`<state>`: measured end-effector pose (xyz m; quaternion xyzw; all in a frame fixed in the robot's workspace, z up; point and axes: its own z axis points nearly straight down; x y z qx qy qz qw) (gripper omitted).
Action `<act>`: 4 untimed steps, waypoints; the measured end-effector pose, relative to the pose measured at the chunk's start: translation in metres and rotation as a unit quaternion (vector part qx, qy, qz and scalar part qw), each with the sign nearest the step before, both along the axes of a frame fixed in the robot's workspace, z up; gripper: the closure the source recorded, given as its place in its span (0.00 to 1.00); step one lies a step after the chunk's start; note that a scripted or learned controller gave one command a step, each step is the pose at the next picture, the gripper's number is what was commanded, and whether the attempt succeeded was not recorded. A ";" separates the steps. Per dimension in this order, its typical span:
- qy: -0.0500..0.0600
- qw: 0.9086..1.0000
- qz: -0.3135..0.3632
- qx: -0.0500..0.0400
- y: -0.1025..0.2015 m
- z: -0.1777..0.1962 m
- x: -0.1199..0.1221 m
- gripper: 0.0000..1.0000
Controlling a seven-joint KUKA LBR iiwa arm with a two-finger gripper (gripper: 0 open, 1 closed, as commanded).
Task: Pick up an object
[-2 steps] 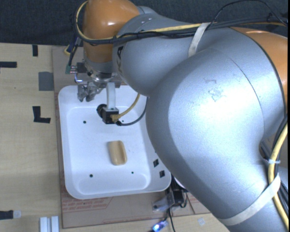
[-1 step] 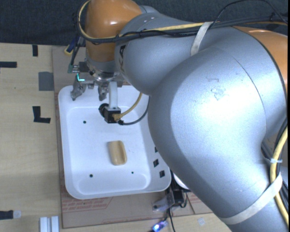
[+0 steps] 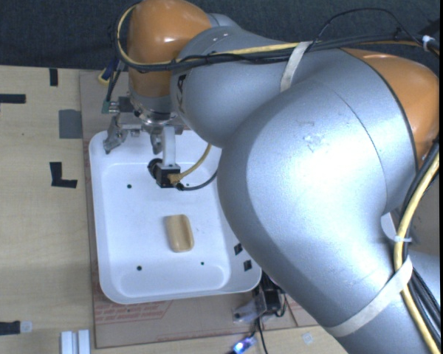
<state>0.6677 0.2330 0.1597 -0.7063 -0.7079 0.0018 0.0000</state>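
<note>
While the pincer (image 3: 142, 133) is being held over the far end of the white bin (image 3: 125, 275), just inside its rim, the task's thing, a tan rounded block (image 3: 179, 233), is lying well apart from it, alone on the bin floor toward the near end. No object is being shown in the pincer's grasp. Whether it is open or closed cannot be told, as the wrist is being viewed from above, beside the grey arm (image 3: 317, 198).

The step in hand is judged to be the approach. It is being advised that the pincer be carried along the bin until it is centred over the block, turned to close across the block's narrower width, and lowered squarely. On so smooth a floor, an off-centre closure is being judged likely to push the block aside.

No brand or label is being found on block or bin. Black angular marks (image 3: 59, 174) are being noted on the desk (image 3: 29, 227), none forming letters. Faint reddish print (image 3: 133, 312) on the brown sheet under the bin is too small to be read.
</note>
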 end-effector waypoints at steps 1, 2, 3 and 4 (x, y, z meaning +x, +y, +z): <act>-0.006 1.000 -0.004 0.001 -0.083 0.112 0.003 0.00; 0.000 1.000 0.003 0.002 0.005 0.094 -0.001 0.00; -0.004 1.000 -0.001 0.001 -0.037 0.165 0.001 0.00; 0.004 1.000 0.001 0.000 0.002 0.066 -0.027 0.00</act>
